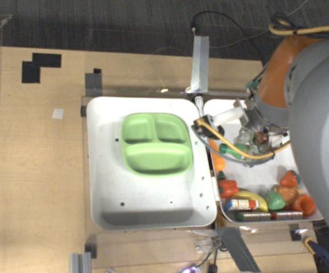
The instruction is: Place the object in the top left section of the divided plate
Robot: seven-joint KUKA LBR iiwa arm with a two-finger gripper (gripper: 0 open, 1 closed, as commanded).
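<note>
Over the right-hand white bin [233,108], the grey arm with its orange band [278,75] reaches down from the right, and its two-finger gripper [254,141] hangs low among cables, above the toys. Whether it is apart, together or clamped on anything I cannot tell; the tip is lost in wiring and blur.

A heap of small plastic play-food pieces [267,201] lies along the near side of that bin: a yellow banana-like piece [245,198], red and orange pieces, a green one. Another orange piece [218,162] sits by the left wall. Which of these is meant as the object cannot be told.

Well apart to the left, the light green divided plastic plate [156,143] rests in the middle of the left white bin [105,169]. Its top left section [138,127] holds nothing.

Judging from this, the task is at an early stage: no piece has reached the plate, so picking, carrying across and setting down all appear to remain.
</note>
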